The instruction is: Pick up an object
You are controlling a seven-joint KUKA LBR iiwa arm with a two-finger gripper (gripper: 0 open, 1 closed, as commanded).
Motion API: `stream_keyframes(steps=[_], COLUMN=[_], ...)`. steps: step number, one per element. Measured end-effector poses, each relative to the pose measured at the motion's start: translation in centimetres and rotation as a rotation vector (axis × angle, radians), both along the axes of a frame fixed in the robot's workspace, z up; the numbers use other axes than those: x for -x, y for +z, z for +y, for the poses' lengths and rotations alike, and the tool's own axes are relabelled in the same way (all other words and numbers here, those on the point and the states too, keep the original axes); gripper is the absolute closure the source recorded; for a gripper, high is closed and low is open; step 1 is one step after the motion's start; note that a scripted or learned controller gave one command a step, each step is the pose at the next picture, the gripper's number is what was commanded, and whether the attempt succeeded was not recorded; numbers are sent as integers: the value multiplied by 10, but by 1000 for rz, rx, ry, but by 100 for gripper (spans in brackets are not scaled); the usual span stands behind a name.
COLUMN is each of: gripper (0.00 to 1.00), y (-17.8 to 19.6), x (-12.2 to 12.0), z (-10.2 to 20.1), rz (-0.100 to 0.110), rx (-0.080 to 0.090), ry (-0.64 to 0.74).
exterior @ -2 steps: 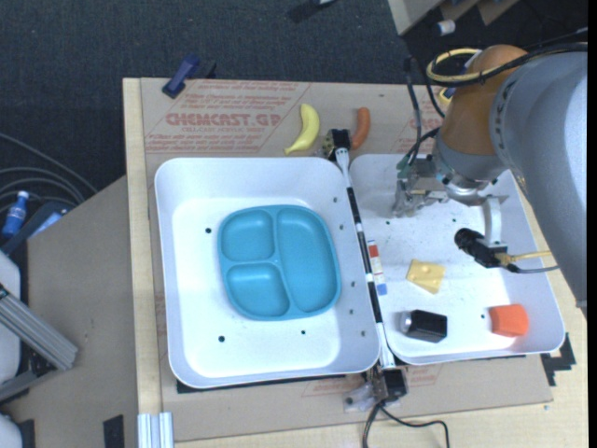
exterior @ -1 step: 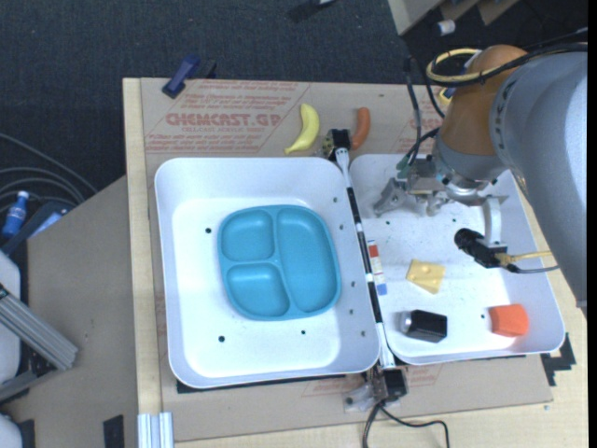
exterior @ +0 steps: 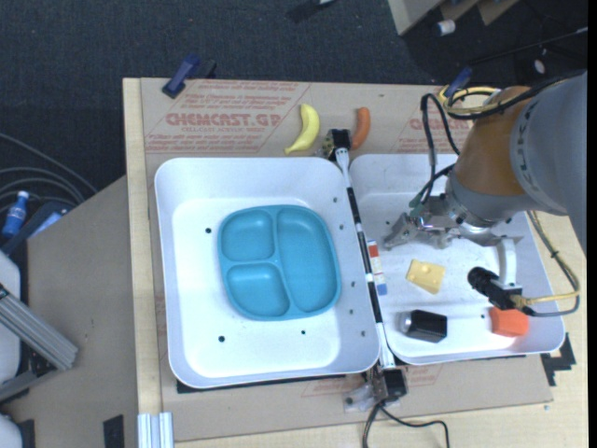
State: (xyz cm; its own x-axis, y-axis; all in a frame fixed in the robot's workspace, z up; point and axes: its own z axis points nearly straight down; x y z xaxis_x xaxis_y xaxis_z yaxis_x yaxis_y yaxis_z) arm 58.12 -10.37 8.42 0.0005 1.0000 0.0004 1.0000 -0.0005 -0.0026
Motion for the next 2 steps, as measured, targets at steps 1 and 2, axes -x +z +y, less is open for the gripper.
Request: stream_keyframes(steps=[1,2], gripper=[100,0], y=[10,10], x=[-1,0], z=[1,1], rz=[-1,-1], rx=[-1,-1], ry=[0,0])
